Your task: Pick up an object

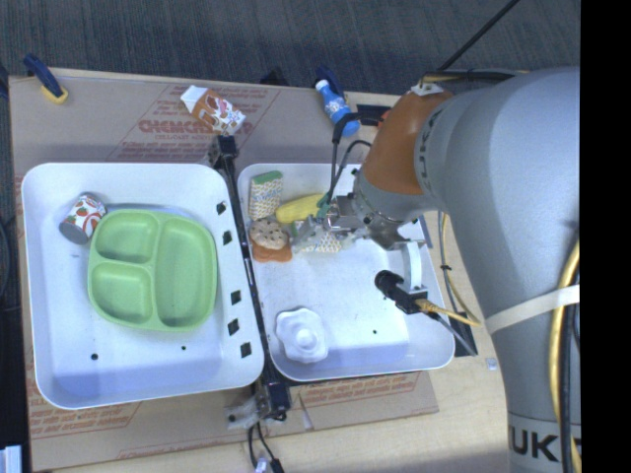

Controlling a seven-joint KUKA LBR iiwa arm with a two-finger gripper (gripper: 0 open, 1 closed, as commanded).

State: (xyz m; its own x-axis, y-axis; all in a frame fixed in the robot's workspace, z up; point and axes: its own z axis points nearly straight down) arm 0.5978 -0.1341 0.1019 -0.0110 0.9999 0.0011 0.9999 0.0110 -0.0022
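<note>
The right bin point(345, 358) holds a cluster at its far left: a speckled packet with a green top point(264, 193), a yellow banana-like piece point(300, 207), a brown bun-like toy point(269, 241) and a pale patterned item point(321, 242). A white lidded bottle point(301, 333) lies near the bin's front edge. My gripper point(330, 223) is low over the cluster, right beside the yellow piece and above the patterned item. The grey arm with its orange band point(399, 151) covers the bin's right side.
The left bin point(59, 363) carries a green divided plate point(153, 267) and a small red-and-white can point(81, 215) at its far left corner. A snack packet point(212, 109) and a blue clamp point(335, 101) lie on the cardboard behind the bins.
</note>
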